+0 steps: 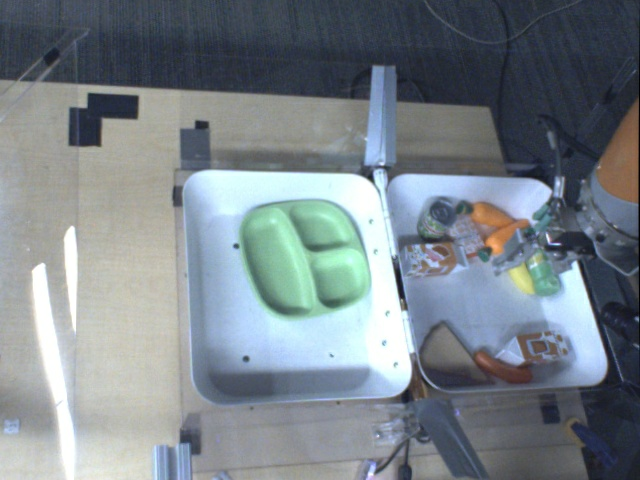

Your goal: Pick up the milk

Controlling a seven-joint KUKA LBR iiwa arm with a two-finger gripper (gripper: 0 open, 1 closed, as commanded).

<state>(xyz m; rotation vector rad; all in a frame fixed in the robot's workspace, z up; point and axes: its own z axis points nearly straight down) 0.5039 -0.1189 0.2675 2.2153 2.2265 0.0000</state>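
Two small cartons lie in the right bin (590,363), and I cannot tell which one is the milk. One brown-and-white carton (431,259) lies flat by the bin's left wall. The other, a white carton with brown print (545,346), rests near the front right corner. My gripper (530,248) hangs low over the right side of that bin, above a green bottle (546,276) and a yellow fruit (522,280). It is well right of the first carton and behind the second, touching neither. The arm's orange band (622,158) shows at the right edge.
In the right bin lie a can (437,215), a clear bottle (465,231), two orange carrots (495,225), a red sausage (503,369) and a brown wedge (448,353). The left bin (215,348) holds a green divided plate (305,256). A metal post (381,118) stands behind the bins.
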